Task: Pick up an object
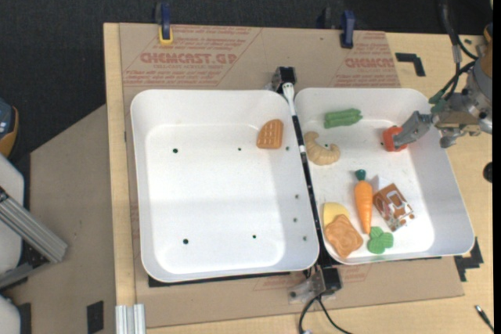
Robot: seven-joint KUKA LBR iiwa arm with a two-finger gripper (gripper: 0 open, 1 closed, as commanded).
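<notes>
The pincer is seen low over the right bin, at that bin's far right side, and whether it is open or closed on anything cannot be told; a red object is seen touching its tip. Elsewhere in the right bin are found a green pea pod at the far edge, a croissant by the left wall, and a carrot, a wrapped sweet, a toast slice and a green piece toward the near edge. A waffle is seen in the left bin, just beyond the right bin's left wall.
</notes>
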